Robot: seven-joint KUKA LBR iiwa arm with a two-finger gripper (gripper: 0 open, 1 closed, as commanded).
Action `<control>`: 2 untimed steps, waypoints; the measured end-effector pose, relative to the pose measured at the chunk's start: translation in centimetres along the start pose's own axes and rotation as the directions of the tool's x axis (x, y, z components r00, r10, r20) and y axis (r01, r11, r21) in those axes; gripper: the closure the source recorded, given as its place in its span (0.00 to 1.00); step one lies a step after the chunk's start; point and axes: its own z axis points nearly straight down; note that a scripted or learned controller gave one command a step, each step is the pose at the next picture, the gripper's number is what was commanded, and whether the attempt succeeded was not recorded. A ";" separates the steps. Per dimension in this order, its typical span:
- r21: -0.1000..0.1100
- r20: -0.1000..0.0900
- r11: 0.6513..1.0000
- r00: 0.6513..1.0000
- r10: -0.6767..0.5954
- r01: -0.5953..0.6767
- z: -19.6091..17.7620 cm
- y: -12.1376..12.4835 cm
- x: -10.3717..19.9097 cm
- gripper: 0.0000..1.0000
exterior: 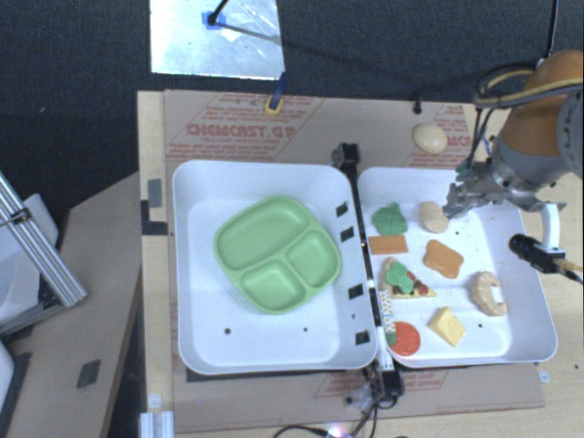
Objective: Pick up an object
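Observation:
My gripper (459, 198) hangs low over the back of the right bin (520, 272), reaching in from the right. Its tip is just right of and above a beige round piece (432, 215), and I cannot tell whether it touches it. A green leafy toy (391, 217) lies left of that piece. In front of them are a flat orange rectangle (388, 244), an orange chunk (443, 258) and a pizza slice (402, 279). Nearer the front are a pale ring-shaped pastry (487, 293), a yellow cheese wedge (447, 326) and a red tomato (404, 338). I see nothing held in the gripper.
The left bin (196, 272) holds a green divided plate (277, 253). A beige ball (430, 137) rests on the cardboard behind the right bin. A black divider (359, 245) runs between the bins. A black cable part (537, 249) sticks out over the right bin's right side.

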 end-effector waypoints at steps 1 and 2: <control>0.000 0.000 1.000 1.000 -0.001 0.001 -6.5 0.0 0.2 1.00; 0.005 -0.001 1.000 1.000 -0.001 0.001 -6.3 0.1 0.2 1.00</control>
